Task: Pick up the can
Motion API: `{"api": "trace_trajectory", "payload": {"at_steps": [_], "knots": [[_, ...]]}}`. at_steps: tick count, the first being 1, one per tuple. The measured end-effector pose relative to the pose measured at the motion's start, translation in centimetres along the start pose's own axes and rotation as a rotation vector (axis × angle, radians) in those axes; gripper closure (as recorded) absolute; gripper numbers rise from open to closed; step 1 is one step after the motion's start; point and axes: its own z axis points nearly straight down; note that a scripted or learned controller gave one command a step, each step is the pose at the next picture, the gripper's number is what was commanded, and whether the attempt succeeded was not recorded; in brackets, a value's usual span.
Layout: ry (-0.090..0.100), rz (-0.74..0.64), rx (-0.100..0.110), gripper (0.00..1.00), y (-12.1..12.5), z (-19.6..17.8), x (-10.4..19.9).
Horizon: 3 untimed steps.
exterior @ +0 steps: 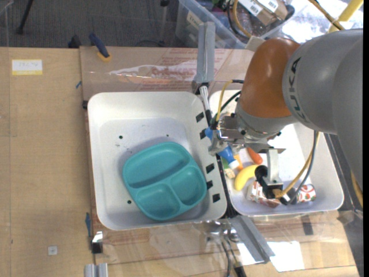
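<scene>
I'm hanging my gripper (249, 144) over the right bin (331, 178). Open or shut? Can't tell from here. The can (307, 194) lies by the bin's near-right corner, apparently on its side, long axis crosswise, past the banana (245, 176).

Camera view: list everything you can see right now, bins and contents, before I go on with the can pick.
left bin: one, white, left on the bench
divided plate: one, teal, lying in the left bin
right bin: one, white, beside the left bin
banana: one, yellow, right bin, near its left wall
orange item: one, orange, right bin, just above the banana; too small to name
blue item: one, blue, right bin, by its left wall
red-and-white item: one, possibly the can, right bin, near edge, partly hidden
storage tub: one, clear, beyond the bench, holding clutter
arm: one, grey with orange band, over the right bin
</scene>
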Motion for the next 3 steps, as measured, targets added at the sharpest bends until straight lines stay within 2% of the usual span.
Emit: {"api": "trace_trajectory", "payload": {"at_steps": [1,2,3], "knots": [[-0.013,0.215,-0.023,1.0,-1.3,1.5,3.2],[-0.001,-0.728,-0.001,1.0,-2.3,0.0,1.2],[-0.002,-0.733,-0.022,1.0,-6.3,6.3,10.0]]}}
